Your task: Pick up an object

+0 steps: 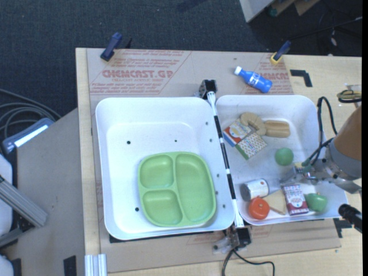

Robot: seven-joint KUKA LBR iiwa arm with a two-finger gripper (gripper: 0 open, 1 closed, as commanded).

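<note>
Nearest my camera, the green divided plate [176,188] sits in the left bin [115,119], well left of the claw [305,174]. "CHEMCAST GP" reads on the board [138,72] beyond. My arm [351,148] reaches low from the right; the red carton [294,199] lies just below the claw.

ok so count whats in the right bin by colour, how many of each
green: 2, a ball and a rounded piece
red or orange: 2, a tomato-like ball and a small carton
tan: 2, a bread piece and a wedge
white: 1, a can
multicoloured: 1, a box
total: 8
</note>
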